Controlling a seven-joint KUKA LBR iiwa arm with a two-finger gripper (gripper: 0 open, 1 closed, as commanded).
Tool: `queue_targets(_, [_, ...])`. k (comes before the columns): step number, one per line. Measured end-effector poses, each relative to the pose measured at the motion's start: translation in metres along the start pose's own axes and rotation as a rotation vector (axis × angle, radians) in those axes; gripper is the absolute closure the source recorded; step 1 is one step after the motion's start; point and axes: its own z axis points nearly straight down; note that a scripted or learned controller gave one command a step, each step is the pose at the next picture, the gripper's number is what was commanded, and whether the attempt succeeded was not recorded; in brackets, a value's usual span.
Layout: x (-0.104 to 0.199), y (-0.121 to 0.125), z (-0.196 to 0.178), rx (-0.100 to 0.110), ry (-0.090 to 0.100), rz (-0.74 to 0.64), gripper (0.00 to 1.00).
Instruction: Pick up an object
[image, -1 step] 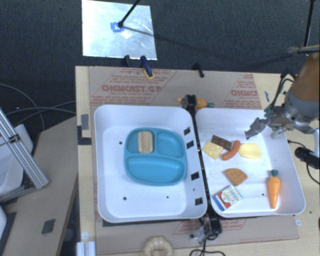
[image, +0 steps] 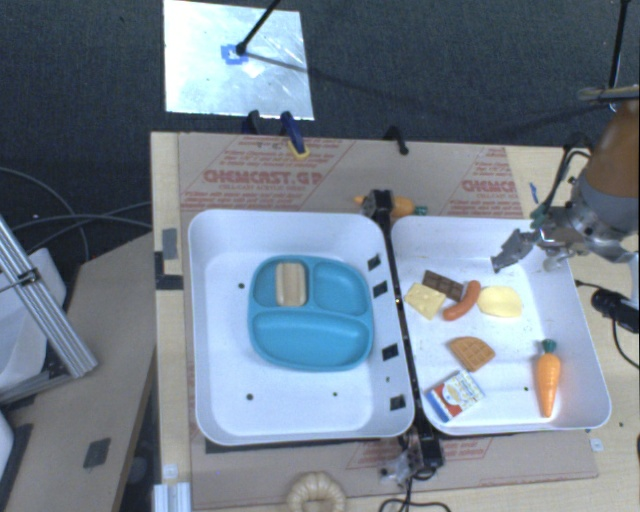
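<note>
A bench seen from above at a slant holds two shallow white bins side by side. The left bin (image: 215, 300) contains a blue divided plate (image: 310, 315), and a small tan piece of bread (image: 290, 283) lies in the plate's upper left compartment. The right bin (image: 580, 330) holds a scatter of toy foods. Near its middle, a yellow cheese wedge (image: 424, 300) sits just beside a brown chocolate bar (image: 443, 284), and an orange sausage (image: 462, 301) lies at a slant touching or almost touching both. To the right of the sausage is a pale yellow lemon-shaped piece (image: 500, 302). Below these is a brown waffle (image: 471, 352), and near the front edge lies a small red, white and blue carton (image: 455, 394). An orange carrot (image: 546, 377) with a green top lies upright along the right side of the bin. The robot arm (image: 612, 175) reaches in from the right, and its gripper (image: 528, 247) hovers over the upper right part of the right bin, above and to the right of the lemon-shaped piece. The gripper's two fingers appear spread apart with nothing between them.
</note>
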Motion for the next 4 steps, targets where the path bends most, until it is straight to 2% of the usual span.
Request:
queue_targets(2, [-0.010, 0.007, 0.094, 0.003, 0.000, 0.001, 0.00])
queue_targets(3, [-0.010, 0.010, 0.115, -0.008, -0.002, 0.001, 0.00])
queue_targets(4, [-0.010, 0.009, 0.107, -0.004, -0.001, 0.001, 1.00])
